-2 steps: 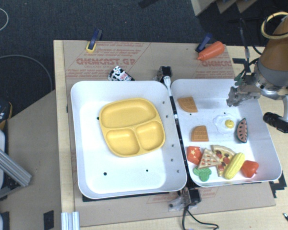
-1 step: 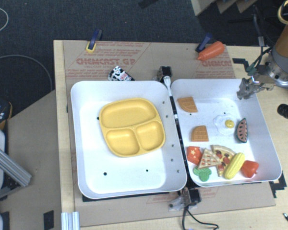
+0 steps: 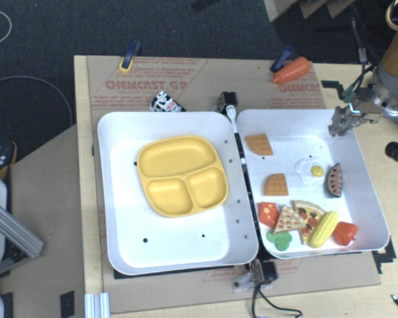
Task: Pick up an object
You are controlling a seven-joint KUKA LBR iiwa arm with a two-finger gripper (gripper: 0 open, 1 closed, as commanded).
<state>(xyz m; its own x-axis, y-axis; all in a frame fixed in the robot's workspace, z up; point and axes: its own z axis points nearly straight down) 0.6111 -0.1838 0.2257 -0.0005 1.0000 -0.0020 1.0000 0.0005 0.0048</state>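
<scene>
Dark carpet surrounds the table; the end effector [image 3: 345, 119] hovers at the right bin's [image 3: 368, 177] far edge — finger state unreadable. Nearest target: the watermelon slice [image 3: 333, 180] — descend centred, clear of the wall.

light: bright, even, coming from overhead
shadows: lying soft, faint
focus: slightly soft, fine detail smearing
</scene>
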